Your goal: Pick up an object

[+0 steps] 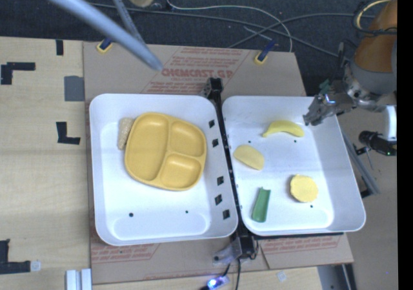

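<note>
The right bin (322,153) holds a yellow banana-shaped piece (283,128) near its back, a pale yellow wedge (249,157) at its left, a round yellow disc (303,188) toward the front right, and a green stick (261,205) at the front. My gripper (315,114) hangs at the bin's back right corner, just right of the banana piece and apart from it. Nothing shows between its fingers.
In the left bin (103,172) lies a yellow divided plate (166,150) with a tan sponge-like piece (124,132) tucked at its left edge. A black divider (219,153) separates the bins. Cables run across the dark area behind the bench.
</note>
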